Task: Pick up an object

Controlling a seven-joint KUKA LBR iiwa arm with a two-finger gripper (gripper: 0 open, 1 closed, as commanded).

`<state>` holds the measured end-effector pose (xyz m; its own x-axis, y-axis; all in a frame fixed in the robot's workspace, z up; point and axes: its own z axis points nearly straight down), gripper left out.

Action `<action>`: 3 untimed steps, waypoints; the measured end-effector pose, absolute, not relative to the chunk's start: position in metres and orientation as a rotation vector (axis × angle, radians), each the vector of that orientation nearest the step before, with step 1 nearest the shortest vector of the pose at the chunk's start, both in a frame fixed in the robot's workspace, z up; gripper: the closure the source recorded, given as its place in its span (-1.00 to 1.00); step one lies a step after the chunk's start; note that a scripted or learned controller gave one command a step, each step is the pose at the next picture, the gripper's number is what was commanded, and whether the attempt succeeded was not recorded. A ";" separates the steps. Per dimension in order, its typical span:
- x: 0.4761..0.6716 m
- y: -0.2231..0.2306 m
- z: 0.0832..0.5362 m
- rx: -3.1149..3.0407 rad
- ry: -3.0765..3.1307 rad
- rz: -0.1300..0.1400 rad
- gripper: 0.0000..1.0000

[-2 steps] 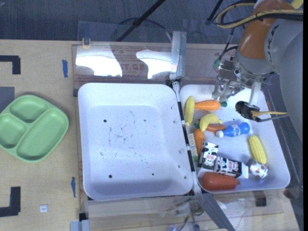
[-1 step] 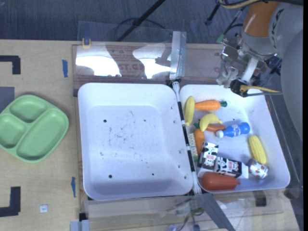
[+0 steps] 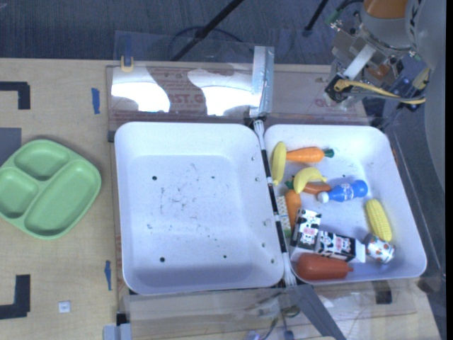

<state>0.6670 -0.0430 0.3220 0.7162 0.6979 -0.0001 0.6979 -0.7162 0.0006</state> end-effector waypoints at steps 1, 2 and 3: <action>0.662 -0.037 0.324 2.961 1.055 -0.004 1.00; 0.643 0.064 0.288 2.988 0.979 -0.006 1.00; 0.641 0.061 0.316 3.127 0.312 0.002 1.00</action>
